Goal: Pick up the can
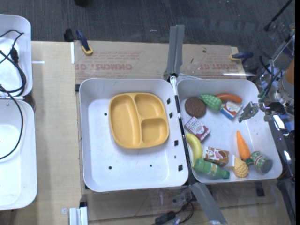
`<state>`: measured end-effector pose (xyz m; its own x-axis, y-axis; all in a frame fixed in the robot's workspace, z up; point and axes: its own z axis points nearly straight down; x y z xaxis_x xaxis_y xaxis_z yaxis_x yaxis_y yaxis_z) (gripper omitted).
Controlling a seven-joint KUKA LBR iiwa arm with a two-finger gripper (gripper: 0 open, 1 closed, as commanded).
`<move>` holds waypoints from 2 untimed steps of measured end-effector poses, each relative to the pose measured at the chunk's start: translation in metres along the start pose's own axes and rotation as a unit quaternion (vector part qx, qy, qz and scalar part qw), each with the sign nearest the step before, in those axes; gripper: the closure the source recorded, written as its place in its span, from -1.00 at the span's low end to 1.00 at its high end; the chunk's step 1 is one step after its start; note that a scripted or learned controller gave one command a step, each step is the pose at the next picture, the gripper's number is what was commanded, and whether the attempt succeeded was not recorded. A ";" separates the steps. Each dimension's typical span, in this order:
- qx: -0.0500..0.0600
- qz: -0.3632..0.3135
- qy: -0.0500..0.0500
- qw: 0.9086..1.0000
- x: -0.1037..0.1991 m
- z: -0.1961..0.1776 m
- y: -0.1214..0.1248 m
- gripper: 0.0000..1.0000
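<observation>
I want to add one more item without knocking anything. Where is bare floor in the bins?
The left white bin is bare all around the yellow divided plate, widest below it. In the right white bin, a patch lies between the small red carton and the orange carrot. Its bottom edge, from green bottle to green can, is crowded.

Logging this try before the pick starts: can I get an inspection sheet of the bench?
Surface: two shallow white bins, left bin, right bin.
Job's things: small green-labelled metal can lying in right bin's near right corner.
Clutter: yellow divided plate in left bin; orange toy carrot, yellow banana, green bottle in right bin.
Grippers: two-finger metal gripper over right bin, apart from the can.
Cables: black cables far left.
Surroundings: brown cardboard behind bins.
</observation>
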<state>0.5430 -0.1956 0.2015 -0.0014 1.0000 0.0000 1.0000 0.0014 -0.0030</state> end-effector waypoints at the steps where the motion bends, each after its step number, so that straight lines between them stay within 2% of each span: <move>1: 0.001 0.134 0.001 0.991 0.046 0.111 -0.051 -1.00; 2: 0.000 0.087 0.003 0.996 -0.008 0.111 -0.065 -1.00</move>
<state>0.4779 -0.2034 0.0910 0.1724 0.9850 0.0050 0.9850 -0.1724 -0.0037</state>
